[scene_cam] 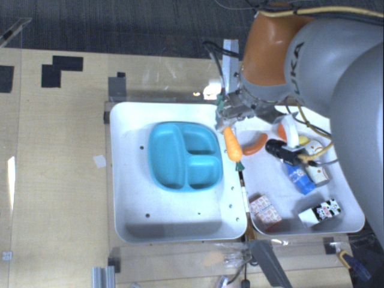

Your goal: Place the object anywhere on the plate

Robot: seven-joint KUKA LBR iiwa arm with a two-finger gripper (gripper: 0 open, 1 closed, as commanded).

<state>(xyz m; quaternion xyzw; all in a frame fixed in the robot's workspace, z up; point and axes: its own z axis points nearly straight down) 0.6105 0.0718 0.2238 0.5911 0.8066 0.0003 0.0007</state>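
A blue divided plate (183, 156) lies in the left bin (129, 221). An orange toy carrot (232, 146) with a green tip hangs point-down over the wall between the two bins, just past the plate's right edge. My gripper (224, 123) sits directly above it and is shut on the carrot's upper end. The arm with its orange band covers the space behind and to the right.
The right bin (354, 221) holds a red-orange sausage (255, 143), a blue bottle (299, 179), a small white cube (318, 174), a red patterned box (264, 212) and a black-and-white block (324, 210). The left bin has bare floor around the plate.
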